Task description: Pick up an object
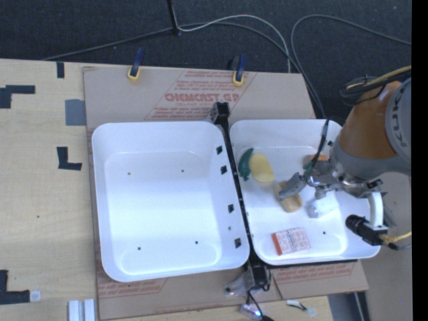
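Dark carpet crossed by loose cables lies behind a pale wooden bench, where a printed cardboard sheet (200, 95) is held at its far edge by 2 clamps, one blue and yellow (136, 66) and one dark and yellow (238, 71). On the cardboard sit 2 shallow white bins side by side, joined along a black seam: the left bin (107, 199) and the right bin (338, 249). Inside the right bin, a yellow rounded object (262, 168) rests near the seam with a dark green piece (245, 162) touching its left side. Closer to the middle lies a tan lump (291, 202), and a small white block (321, 208) sits just to its right. Near the front wall lies a flat red and white packet (291, 241), well apart from the others. Reaching in from the right, the grey arm with its orange band (366, 129) hangs over the right bin, and the gripper (294, 187) sits directly above the tan lump, its grey tip touching or overlapping the lump's top. Whether the pincer is wide, narrow or closed on anything cannot be told from this angle.
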{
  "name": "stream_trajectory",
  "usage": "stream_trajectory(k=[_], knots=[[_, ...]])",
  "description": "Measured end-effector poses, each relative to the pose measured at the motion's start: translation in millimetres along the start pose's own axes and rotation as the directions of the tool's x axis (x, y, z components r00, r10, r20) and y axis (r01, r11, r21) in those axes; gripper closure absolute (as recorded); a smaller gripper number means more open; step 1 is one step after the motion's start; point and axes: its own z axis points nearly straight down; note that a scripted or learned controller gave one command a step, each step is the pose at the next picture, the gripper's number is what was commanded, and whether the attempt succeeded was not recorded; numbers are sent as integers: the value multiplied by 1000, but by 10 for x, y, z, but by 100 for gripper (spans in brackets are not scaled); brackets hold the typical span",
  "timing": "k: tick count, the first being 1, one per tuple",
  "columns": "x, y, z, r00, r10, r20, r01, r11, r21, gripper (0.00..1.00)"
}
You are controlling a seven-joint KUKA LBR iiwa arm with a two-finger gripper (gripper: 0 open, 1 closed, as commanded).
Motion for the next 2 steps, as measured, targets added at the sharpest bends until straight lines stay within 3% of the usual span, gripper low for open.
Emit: stream_trajectory(k=[1,2], knots=[[-52,409,645,1000,2,2,-2,1000,-5,0],[-58,417,511,1000,2,3,-2,1000,-9,100]])
